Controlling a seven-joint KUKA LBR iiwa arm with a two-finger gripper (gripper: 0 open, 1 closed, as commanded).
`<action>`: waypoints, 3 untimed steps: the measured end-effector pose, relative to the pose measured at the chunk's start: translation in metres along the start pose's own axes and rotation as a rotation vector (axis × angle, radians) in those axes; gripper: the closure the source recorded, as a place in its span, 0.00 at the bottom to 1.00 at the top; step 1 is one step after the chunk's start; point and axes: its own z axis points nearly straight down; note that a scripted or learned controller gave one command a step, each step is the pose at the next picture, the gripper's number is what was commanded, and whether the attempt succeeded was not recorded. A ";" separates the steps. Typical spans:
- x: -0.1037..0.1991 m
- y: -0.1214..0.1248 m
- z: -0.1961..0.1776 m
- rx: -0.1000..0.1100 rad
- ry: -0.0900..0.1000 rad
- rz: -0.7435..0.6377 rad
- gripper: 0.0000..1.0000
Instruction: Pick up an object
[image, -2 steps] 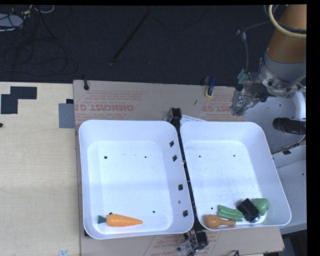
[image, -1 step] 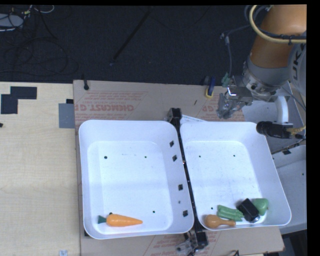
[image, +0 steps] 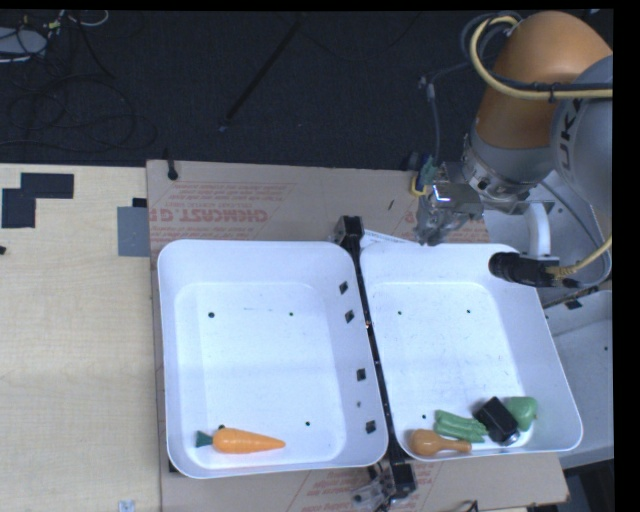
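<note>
Orange and easy to spot, a toy carrot lies alone at the near edge of the left bin. In the right bin's near corner, a black block overlaps green pieces (partly hidden) beside a tan gourd-like item. The end effector hovers above that bin's far rim; its state cannot be told.
</note>
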 end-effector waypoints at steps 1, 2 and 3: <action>0.000 0.000 0.017 0.000 -0.001 0.002 1.00; 0.018 0.001 -0.018 -0.005 -0.001 0.000 1.00; 0.001 0.001 -0.103 -0.013 -0.002 0.003 1.00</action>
